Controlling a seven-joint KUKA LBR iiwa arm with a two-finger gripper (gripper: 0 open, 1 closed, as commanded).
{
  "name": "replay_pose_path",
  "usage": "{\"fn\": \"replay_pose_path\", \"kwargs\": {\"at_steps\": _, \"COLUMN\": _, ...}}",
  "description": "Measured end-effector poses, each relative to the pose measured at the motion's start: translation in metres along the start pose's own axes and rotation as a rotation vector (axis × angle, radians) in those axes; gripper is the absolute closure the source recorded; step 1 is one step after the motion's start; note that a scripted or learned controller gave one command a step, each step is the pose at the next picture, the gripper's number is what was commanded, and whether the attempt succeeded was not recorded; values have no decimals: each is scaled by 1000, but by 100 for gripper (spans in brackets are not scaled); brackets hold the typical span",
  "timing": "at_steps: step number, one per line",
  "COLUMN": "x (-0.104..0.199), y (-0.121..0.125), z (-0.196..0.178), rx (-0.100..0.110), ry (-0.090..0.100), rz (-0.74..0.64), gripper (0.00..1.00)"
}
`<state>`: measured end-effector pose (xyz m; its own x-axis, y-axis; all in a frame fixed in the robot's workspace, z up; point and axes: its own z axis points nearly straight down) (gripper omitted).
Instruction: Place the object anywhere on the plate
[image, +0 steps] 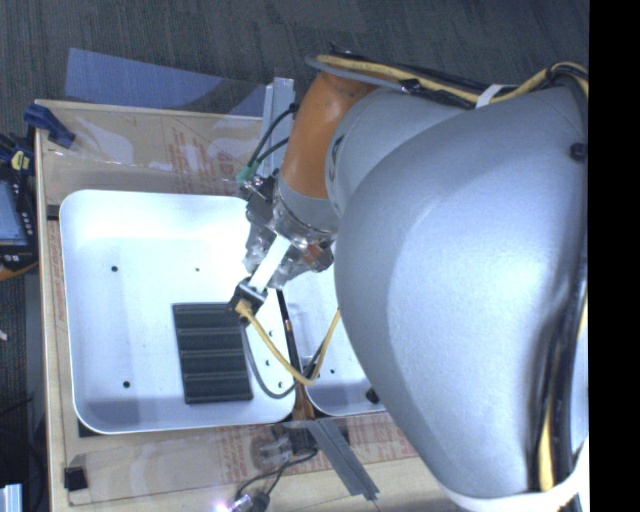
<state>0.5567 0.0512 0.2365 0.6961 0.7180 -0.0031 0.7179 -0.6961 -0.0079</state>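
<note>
In the camera view, the grey arm (460, 280) reaches in from the right and covers most of that side of the picture, with its orange band (310, 115) near the top centre. Below the band, the end effector (275, 245) hangs over the right edge of the left bin (72, 300), close to the wall it shares with the right bin (340, 395). It is seen from above and behind, so it cannot be told whether it is spread or pressed together, and nothing can be seen in its grip.

A dark ribbed slab (212, 352) lies flat on the white floor of the left bin, in the near right part, with its long side running toward the front wall. It sits just below and to the left of the end effector and apart from it. Only a small corner of the right bin shows under the arm. Both bins rest on a pale wooden desk (150, 460).
</note>
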Motion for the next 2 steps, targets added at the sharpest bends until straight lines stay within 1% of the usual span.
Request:
{"fn": "replay_pose_path", "kwargs": {"at_steps": 1, "x": 72, "y": -2, "z": 23, "rx": -2, "ry": -1, "rz": 205, "gripper": 100}}
{"fn": "replay_pose_path", "kwargs": {"at_steps": 2, "x": 84, "y": 33, "z": 45, "rx": -3, "ry": 2, "rz": -22, "gripper": 100}}
